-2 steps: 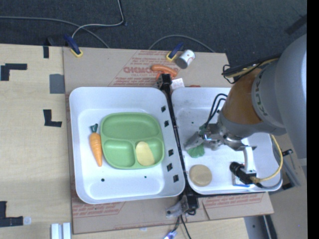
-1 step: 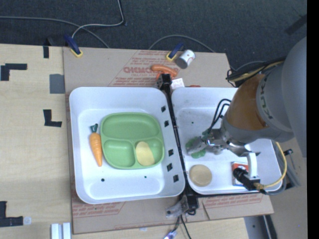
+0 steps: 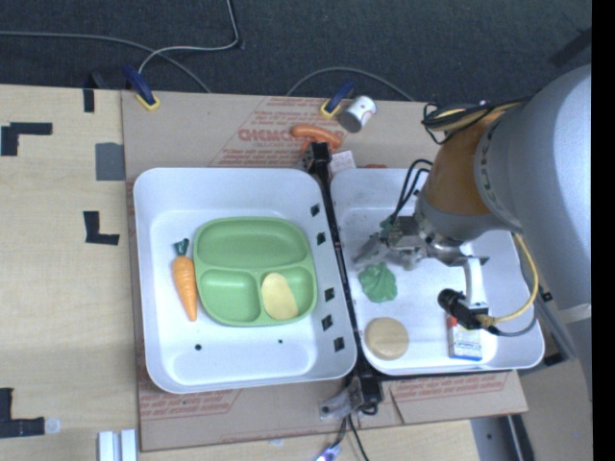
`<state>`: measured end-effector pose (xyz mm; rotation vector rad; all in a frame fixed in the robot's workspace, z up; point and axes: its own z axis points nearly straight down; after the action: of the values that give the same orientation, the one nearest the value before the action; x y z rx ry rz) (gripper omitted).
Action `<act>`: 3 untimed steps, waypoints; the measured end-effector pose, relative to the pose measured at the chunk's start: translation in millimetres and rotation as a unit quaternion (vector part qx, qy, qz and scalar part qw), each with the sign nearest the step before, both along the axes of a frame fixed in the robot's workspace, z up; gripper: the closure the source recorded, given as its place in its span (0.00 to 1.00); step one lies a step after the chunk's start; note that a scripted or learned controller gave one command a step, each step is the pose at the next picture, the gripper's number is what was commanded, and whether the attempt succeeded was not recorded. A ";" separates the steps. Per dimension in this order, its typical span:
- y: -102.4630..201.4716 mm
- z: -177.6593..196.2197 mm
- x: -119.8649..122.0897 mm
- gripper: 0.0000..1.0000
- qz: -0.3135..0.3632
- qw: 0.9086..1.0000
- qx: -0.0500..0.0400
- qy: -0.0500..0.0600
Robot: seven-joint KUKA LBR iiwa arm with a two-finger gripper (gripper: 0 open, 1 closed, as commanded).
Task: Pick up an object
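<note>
My arm [image 3: 553, 161] is a thick, rounded grey casing with an orange band [image 3: 459, 176] above the wrist. Black and yellow cables run along the wrist section, one yellow cable looping round its outer side. My gripper [image 3: 384, 248] is a metallic grey assembly with a white bracket beside it.

Two shallow white bins sat side by side. In the left bin [image 3: 154, 257] lay a green divided plastic plate [image 3: 252, 243], a pale yellow oval piece [image 3: 280, 296] in its lower right compartment, an orange toy carrot [image 3: 184, 284] just left of it. In the right bin [image 3: 514, 353], a green leafy toy [image 3: 378, 282] lay behind a tan round disc [image 3: 387, 338]; a small box, perhaps a carton [image 3: 465, 342], lay right of it.
</note>
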<state>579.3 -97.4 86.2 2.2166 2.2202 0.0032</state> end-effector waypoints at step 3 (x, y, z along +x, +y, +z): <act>-1.3 0.0 -41.8 0.00 0.000 1.000 0.000 0.001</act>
<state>537.5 -98.7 86.2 2.2181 2.2212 0.0026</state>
